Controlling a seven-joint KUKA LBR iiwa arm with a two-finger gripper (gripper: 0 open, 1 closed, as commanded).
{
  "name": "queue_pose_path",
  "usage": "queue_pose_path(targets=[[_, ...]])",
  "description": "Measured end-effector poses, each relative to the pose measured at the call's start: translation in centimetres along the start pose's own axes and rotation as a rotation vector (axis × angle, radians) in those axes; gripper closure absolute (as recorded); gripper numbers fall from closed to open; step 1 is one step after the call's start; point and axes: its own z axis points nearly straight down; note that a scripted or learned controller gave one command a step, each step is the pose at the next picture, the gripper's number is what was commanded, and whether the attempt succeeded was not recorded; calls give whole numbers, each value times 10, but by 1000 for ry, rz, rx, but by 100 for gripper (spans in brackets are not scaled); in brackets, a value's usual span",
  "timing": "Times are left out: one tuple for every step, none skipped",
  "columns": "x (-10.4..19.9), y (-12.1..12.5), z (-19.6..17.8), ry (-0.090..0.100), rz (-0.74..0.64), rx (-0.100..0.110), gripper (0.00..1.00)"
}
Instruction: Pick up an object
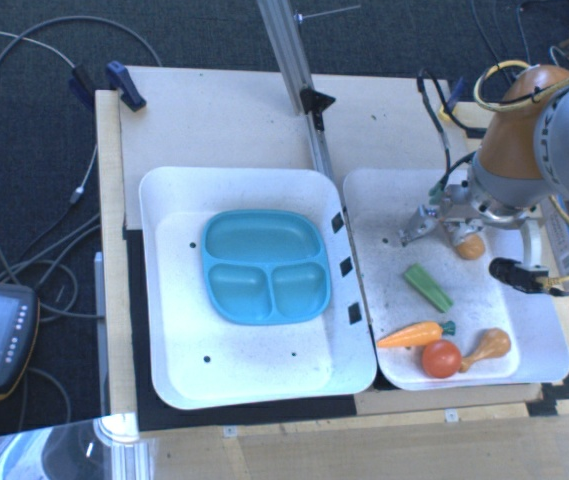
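The left bin [164,268] holds a blue tray [264,266]. In the right bin [389,183] lie a green piece [428,286], carrot [411,335], tomato [441,358] and gourd [488,345]. The gripper [451,226] hovers low beside an orange-brown item [471,247]; its grip cannot be told, so nothing looks picked yet.

In the right white bin [534,313] we see five small toy foods. A tan rounded piece [471,247] lies near the top, a flat green strip [428,286] slants at the middle, and along the near edge sit an orange carrot [411,335], a red tomato [441,359] and a tan pear-shaped gourd [488,346], close together.
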Motion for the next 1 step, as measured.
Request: queue_pose_path(targets=[[0, 1, -11, 0, 0, -3, 100]])
